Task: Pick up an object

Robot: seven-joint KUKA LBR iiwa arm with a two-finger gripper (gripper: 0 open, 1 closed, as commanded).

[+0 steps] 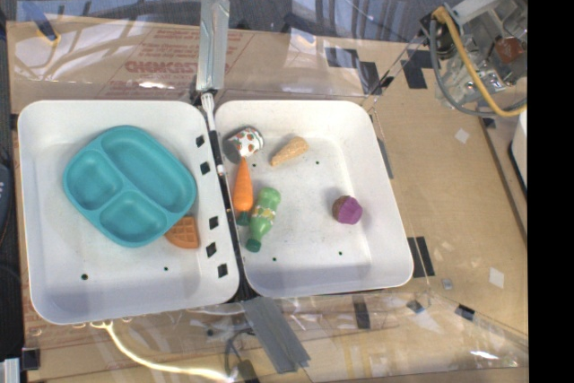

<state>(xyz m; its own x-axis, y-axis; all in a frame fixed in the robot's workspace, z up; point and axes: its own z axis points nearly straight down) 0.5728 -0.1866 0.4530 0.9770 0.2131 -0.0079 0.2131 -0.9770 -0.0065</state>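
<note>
The right bin [381, 260] holds several small objects. An orange carrot [243, 185] lies along its left wall, with a green bottle-shaped toy [261, 218] just right of it. Above them sit a white and brown round toy [244, 142] and a tan cone-shaped piece [288, 151]. A purple round toy [347, 210] sits alone toward the right side. The arm's end with the gripper [480, 22] hangs at the upper right, outside the bins and well away from every object, with yellow cables looped around it.
The left bin [54, 282] holds a teal divided plate [130, 184] and an orange waffle-like piece [183, 234] at the plate's lower right corner. A taped divider [218, 193] joins the two bins. Brown cardboard bench surrounds them.
</note>
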